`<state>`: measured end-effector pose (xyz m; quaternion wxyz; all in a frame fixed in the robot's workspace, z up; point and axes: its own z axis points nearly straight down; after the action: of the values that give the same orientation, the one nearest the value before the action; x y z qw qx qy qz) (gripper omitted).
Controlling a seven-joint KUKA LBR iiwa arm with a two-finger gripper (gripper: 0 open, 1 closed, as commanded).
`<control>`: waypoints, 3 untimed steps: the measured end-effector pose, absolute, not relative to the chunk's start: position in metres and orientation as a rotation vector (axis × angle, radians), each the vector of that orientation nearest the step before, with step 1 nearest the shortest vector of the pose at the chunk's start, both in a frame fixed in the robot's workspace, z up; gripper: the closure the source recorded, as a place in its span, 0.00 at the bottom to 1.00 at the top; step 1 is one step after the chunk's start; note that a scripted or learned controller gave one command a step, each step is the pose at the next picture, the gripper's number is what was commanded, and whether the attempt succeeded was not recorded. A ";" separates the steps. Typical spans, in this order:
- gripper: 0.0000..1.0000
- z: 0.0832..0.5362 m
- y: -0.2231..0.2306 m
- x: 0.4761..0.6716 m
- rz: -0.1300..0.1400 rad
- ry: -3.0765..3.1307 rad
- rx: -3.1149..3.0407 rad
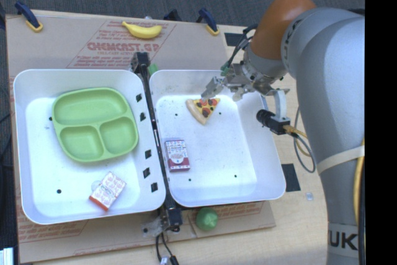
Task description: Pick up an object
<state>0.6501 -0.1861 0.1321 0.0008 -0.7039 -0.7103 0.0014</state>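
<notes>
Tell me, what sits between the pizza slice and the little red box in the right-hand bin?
Nothing. In the camera view, the stretch of white bin floor between the pizza slice and the red box is bare.

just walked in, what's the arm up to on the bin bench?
The arm's gripper is down in the right bin, at its far side, right over a toy pizza slice. Its fingertips sit at the slice's upper edge, but the slice looks to be lying on the bin floor, not clearly gripped. A small red and white box lies nearer the divider in the same bin. The left bin holds a green divided plate and another small packet.
</notes>
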 end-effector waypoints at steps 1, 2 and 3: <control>0.00 0.097 -0.172 0.632 -0.004 -2.230 -2.222; 1.00 0.108 -0.170 0.634 -0.009 -2.234 -2.217; 1.00 0.181 -0.136 0.598 0.000 -2.227 -2.214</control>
<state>0.5982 -0.1356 0.1815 0.0006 -0.7050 -0.7092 0.0000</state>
